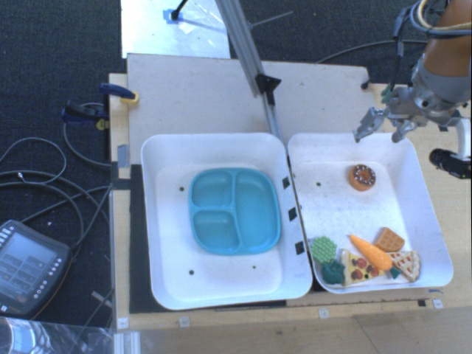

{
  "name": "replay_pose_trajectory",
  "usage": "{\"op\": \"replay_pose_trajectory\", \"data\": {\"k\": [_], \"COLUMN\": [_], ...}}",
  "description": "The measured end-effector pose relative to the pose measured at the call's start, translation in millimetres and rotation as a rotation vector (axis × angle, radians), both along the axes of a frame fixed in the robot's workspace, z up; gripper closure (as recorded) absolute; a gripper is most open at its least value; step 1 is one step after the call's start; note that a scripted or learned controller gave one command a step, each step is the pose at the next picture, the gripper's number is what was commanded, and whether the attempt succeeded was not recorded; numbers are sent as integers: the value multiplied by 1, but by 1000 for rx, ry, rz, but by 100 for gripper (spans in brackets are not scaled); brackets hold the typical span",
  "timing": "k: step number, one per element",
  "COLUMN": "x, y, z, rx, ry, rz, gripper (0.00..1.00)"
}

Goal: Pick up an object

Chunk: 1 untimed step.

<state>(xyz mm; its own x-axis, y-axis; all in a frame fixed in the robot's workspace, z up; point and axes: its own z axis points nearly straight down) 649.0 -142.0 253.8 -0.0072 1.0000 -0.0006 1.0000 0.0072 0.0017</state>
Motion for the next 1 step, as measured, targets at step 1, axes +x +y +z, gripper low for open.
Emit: {"op": "replay_pose_trajectory", "data": {"k": [1], "x": [0], "y": [0], "z": [0], "rx": [0], "ry": [0], "rz": [1], "gripper": [0]}}
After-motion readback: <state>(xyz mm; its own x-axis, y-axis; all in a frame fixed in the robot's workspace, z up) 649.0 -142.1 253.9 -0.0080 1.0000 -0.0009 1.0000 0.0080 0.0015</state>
